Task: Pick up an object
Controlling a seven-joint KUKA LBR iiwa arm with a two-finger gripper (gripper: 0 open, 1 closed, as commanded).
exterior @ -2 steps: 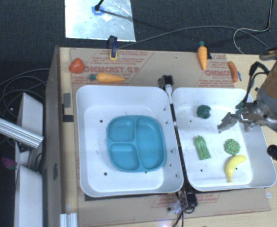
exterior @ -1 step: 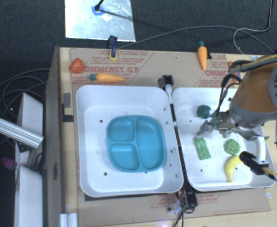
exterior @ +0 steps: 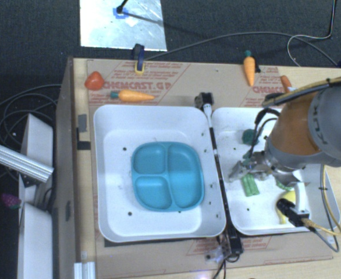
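Note:
My gripper hangs low over the middle of the right bin, under the grey arm with its orange band. A small green ridged object lies on the bin floor just below and right of the gripper, close to it or touching it; nothing can be seen held. Toward the bin's back, a small teal object lies beside the arm. A pale green piece peeks out under the wrist, and a yellow object lies near the front right.
The left bin holds a blue divided plate. On the cardboard behind the bins lie a red-orange toy and two toy carrots. A black divider runs between the bins.

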